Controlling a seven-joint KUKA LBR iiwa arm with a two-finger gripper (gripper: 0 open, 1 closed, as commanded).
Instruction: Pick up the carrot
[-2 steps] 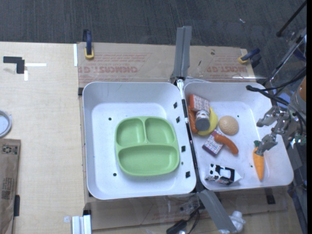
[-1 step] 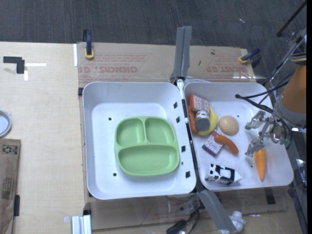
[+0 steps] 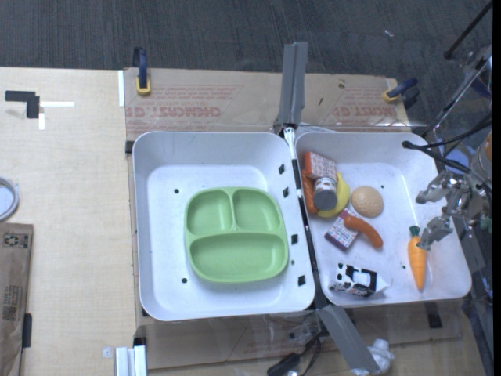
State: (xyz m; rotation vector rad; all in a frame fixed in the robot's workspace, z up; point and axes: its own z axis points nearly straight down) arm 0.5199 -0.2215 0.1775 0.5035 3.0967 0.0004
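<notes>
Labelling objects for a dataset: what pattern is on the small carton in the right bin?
Black and white patches, like cowhide, on the small carton, seen in the camera view.

Carrot [image 3: 418, 263] in right bin [image 3: 391, 146], plate [image 3: 235, 236] in left bin [image 3: 156, 210].

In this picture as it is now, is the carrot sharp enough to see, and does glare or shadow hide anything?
Camera view: light is even and soft, with no strong glare on the white bins; the carrot is small but clear, orange against white, near the right bin's right wall; the tool just above it is slightly blurred and blends with cables, so its fingers are hard to read; shadows are faint.
</notes>
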